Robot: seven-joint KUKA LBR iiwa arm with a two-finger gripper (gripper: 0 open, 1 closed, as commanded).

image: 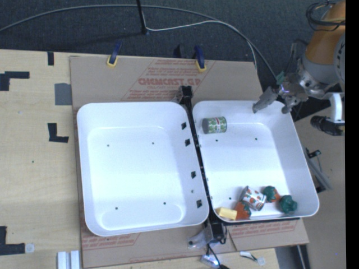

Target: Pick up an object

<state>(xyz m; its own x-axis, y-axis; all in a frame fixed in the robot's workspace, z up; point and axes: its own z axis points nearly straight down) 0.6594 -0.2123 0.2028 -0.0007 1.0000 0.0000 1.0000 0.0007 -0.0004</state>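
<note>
grey two-finger gripper (273,103): fingers spread, holding nothing, above right white bin's (291,144) far rim | small green-labelled can (214,125): on its side, unobstructed, likeliest target | toy cluster (262,200): crowded near corner

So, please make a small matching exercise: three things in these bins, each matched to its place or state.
Things:
1. green can
2. yellow piece
3. hand

Places:
A. at the near edge of the right bin, beside the divider
B. above the far right corner of the right bin, nothing between its fingers
C. lying on its side near the far edge of the right bin

Pairs: 1-C, 2-A, 3-B
</note>
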